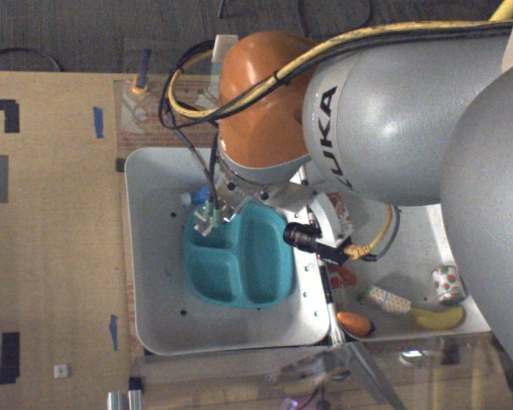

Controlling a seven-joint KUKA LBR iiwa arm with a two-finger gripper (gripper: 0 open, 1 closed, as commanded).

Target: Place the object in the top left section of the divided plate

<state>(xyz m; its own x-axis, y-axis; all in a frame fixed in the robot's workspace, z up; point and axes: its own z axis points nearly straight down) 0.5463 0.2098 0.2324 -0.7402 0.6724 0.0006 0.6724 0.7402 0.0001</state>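
Note:
The teal divided plate [239, 267] lies in the left white bin [154, 254], with three sections showing. My gripper [209, 218] hangs over the plate's upper left corner, under the orange wrist band [261, 101]. The arm hides the plate's top edge. A small blue-and-white item [191, 199] shows just left of the gripper, by the plate's rim; I cannot tell whether it is held or lying in the bin.
The right bin [410, 254] holds a banana [439, 318], a small patterned can [445, 283], an orange object [354, 323], a pale spotted piece [387, 299] and a red item [346, 273]. The big grey arm covers the upper right. Brown bench lies to the left.

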